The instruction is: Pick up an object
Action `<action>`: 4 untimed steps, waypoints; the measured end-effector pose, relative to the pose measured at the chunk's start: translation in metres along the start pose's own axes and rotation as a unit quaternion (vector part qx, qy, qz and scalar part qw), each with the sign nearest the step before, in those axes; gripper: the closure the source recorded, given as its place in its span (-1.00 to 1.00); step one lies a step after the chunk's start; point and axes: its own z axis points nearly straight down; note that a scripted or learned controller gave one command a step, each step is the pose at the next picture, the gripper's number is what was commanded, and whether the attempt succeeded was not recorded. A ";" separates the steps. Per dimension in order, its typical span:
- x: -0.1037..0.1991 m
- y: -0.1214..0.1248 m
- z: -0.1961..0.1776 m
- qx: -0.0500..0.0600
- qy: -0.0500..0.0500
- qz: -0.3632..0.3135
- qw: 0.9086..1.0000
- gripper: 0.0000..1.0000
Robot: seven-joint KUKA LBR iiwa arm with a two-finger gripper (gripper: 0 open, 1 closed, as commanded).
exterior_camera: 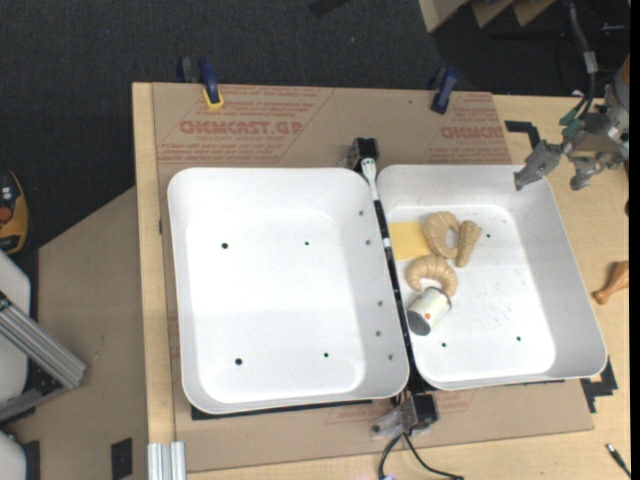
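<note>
Two shallow glossy white plastic bins, left (200, 268) and right (560, 298), each marked with small black dots, on a tan cardboard sheet (300, 128) printed with faded red lettering. Below and left of the grey metal gripper's (560, 166) fingers: a pale yellow square sponge (405, 238), tan croissant-shaped pastries (440, 230), and a white cylinder with a red spot (428, 311). Blue clamps (209, 76) at the sheet's far edge.

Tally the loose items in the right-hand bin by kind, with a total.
Tan croissant-shaped pieces: 3 — upper, small one beside it, lower
Yellow flat square: 1
White cylinder with a red spot on its end: 1
Total: 5
</note>
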 end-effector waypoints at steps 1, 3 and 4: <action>0.017 -0.039 0.144 0.006 0.002 0.000 1.000 -1.00; 0.068 0.011 0.155 -0.003 -0.001 -0.001 1.000 1.00; 0.146 0.048 0.059 -0.007 0.000 -0.004 1.000 1.00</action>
